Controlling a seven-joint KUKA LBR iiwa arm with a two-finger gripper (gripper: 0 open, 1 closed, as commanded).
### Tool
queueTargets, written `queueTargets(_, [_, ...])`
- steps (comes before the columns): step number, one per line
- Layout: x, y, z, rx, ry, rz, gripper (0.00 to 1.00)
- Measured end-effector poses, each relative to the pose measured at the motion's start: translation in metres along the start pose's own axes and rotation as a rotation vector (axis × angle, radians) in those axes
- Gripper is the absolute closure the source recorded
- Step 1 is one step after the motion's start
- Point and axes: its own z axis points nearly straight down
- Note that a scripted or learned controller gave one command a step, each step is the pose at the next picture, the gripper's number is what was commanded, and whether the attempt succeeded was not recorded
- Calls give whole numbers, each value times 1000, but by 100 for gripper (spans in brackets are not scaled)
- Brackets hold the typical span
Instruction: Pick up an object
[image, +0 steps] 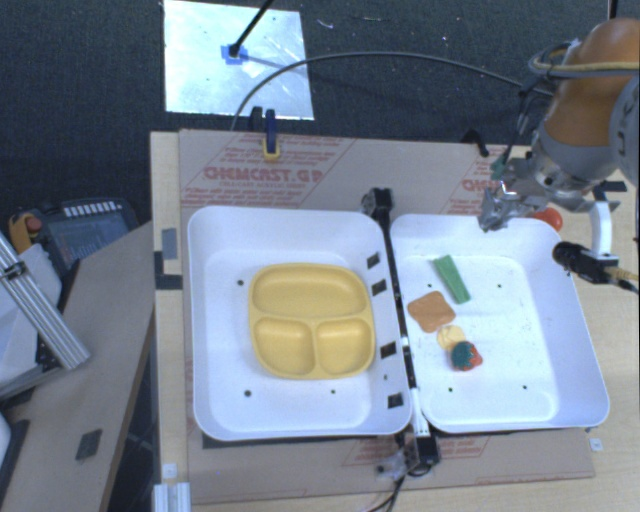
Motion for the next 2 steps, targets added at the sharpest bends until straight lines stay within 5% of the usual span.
queueTargets(2, [103,-21,-3,7,3,-5,100])
